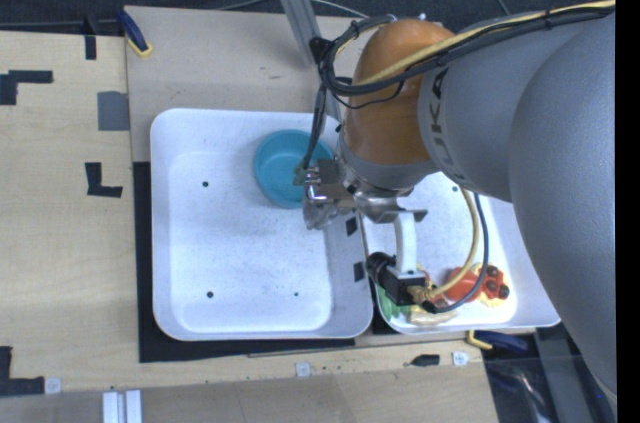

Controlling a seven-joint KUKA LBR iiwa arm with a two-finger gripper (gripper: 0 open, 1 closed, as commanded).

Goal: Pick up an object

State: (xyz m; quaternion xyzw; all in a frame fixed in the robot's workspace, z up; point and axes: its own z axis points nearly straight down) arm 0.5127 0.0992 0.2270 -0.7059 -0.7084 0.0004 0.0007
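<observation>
A blue bowl (281, 167) sits upright in the left bin (240, 251), near its far right corner. My gripper (319, 203) hangs right beside the bowl's right rim, over the wall between the two bins. The wrist and the orange band above it hide the bowl's right edge. I cannot make out anything held in the gripper. In the right bin (530, 316) a red and orange object (482, 283) lies near the front, partly hidden by cables.
The bulky grey arm covers most of the right bin. A small green item (396, 313) peeks out at that bin's front left corner. A yellow and blue clamp (137, 35) lies at the bench's far left corner.
</observation>
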